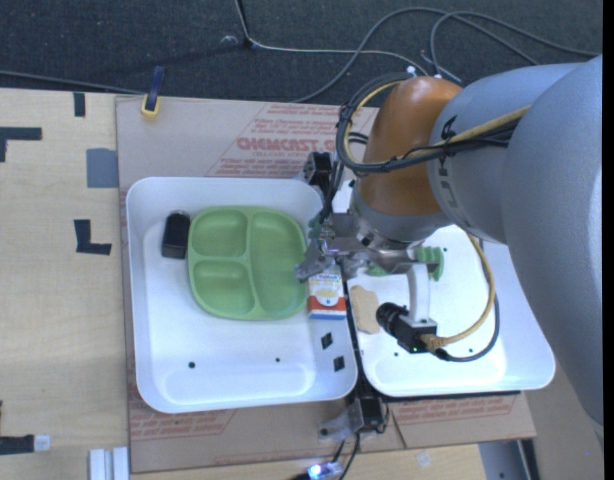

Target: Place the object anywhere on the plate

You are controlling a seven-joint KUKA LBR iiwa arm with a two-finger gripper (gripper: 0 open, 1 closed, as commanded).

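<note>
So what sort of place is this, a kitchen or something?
More likely a robotics lab or test bench than a kitchen: a grey and orange robot arm reaches over two white bins, one holding a green divided plate, with loose cables and tape marks on the bench.

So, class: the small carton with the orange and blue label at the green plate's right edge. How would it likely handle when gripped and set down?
The carton looks boxy and flat-sided, so it probably won't roll. Upright, it might tip on the green plate, whose surface has raised dividers. It looks small, likely light.
</note>
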